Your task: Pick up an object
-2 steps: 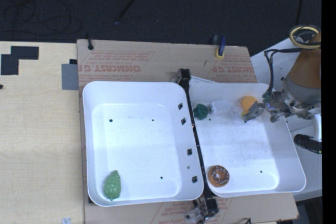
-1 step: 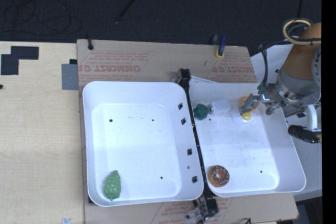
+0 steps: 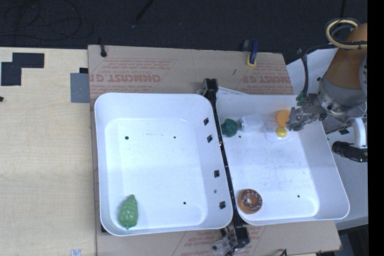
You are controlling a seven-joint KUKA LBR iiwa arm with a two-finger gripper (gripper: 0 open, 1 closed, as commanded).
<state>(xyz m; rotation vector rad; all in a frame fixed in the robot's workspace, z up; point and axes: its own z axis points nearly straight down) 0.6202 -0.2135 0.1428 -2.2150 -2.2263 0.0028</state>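
Right bin [image 3: 324, 189]: shallow, white, holding three items and a clear, hard-to-read piece of film or plastic; left bin [image 3: 108, 123]: same make, touching it along the centre divider, holding one item.

Item 1, orange-and-yellow object [image 3: 281, 123]: small, roundish orange top with a yellow part just below it; lies at the far right of the right bin; its long axis runs roughly near-to-far (shape otherwise too small to name).

Item 2, dark green object [image 3: 229, 127]: far left corner of the right bin, just beside the divider.

Item 3, doughnut-like ring [image 3: 249, 201]: brown and orange, near left of the right bin.

Item 4, light green lumpy object [image 3: 128, 211]: near left corner of the left bin, well apart from everything else.

Gripper [image 3: 295, 120]: entering from the right under the grey-and-orange arm [image 3: 345, 72]; its tip sits just to the right of item 1, touching or nearly so; whether the claw is spread or pressed together cannot be told, and nothing is visibly pinched.

Deciding relation: item 1 lies immediately left of the claw, by far the closest candidate; judged step is the approach onto it, with the lift not yet made; a slight leftward centring looks needed.
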